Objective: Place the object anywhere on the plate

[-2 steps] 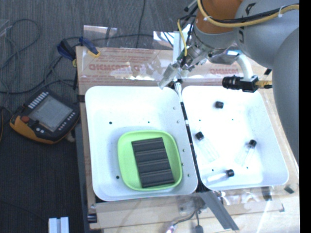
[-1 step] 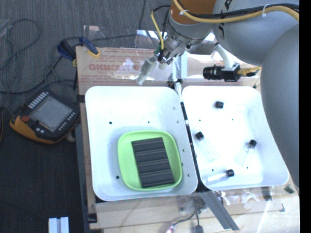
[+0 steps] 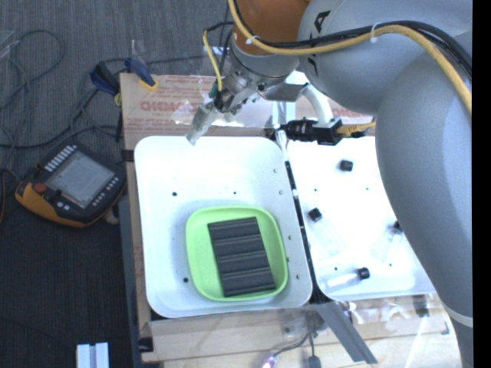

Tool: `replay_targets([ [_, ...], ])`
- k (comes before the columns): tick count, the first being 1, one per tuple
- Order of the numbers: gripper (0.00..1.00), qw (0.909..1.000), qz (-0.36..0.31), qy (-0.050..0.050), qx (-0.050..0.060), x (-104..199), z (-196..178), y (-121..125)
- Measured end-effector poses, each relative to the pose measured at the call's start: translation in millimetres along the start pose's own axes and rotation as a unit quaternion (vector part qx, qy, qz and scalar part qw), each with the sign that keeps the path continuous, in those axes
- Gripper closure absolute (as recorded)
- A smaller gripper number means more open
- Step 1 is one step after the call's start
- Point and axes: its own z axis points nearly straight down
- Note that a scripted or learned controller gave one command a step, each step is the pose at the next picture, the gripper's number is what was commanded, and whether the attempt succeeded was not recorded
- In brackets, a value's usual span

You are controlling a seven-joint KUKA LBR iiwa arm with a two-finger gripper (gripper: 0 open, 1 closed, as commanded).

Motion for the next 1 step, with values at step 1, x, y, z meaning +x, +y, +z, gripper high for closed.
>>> replay_targets([
  [1,0.00,0.9995,0.033,0.000,0.000,7.1,3.7,14.2],
])
